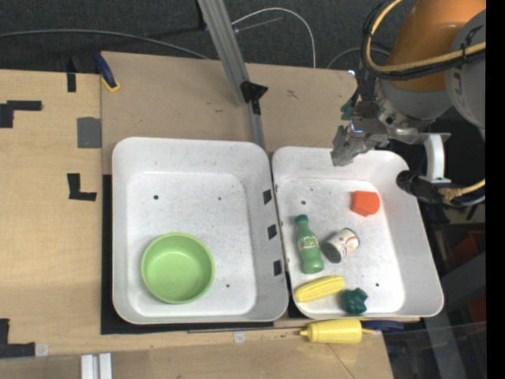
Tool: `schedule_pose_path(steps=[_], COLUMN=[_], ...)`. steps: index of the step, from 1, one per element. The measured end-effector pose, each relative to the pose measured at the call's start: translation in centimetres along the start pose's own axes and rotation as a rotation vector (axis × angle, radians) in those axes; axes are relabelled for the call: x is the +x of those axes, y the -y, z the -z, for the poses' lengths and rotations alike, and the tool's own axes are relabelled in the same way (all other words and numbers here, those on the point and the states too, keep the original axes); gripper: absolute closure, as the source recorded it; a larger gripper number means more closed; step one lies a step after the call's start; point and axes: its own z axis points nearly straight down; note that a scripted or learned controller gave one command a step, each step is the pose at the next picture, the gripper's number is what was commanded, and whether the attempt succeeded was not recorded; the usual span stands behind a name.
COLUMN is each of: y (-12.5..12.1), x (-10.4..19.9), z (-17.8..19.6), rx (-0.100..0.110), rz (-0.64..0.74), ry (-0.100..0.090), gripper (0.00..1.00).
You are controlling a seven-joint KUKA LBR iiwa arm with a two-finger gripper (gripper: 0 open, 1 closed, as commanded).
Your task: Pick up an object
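Item 1: orange block [364, 203], right bin [410, 290], 1 o'clock. I judge it light, rigid; grasp flat sides. Gripper [346, 150] above the bin's far rim at 12 o'clock; finger state: cannot tell.

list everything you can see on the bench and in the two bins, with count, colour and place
bins: 2, white, side by side on the bench
bowl: 1, light green, near left corner of the left bin
bottle: 1, green, lying in the right bin, left of centre
orange block: 1, orange, far part of the right bin
can: 1, grey and white, on its side in the middle of the right bin
corn cob: 1, yellow, near edge of the right bin
dark green piece: 1, right of the corn cob
yellow bottle: 1, on the bench, just outside the right bin's near edge
clamp: 1, blue and yellow, far left corner of the board
arm: 1, grey with orange band, upper right
gripper: 1, grey, above the right bin's far rim
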Motion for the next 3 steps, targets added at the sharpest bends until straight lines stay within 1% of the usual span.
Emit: schedule_pose_path(steps=[1, 2, 3], y=[0.2, 1.0, 2.0], x=[5.6, 9.8, 14.4], z=[-1.3, -2.9, -3.6], rx=[0.001, 0.002, 0.002], rz=[0.002, 0.0, 0.001], ry=[-0.001, 0.0, 0.0], gripper=[1.0, 1.0, 1.0])
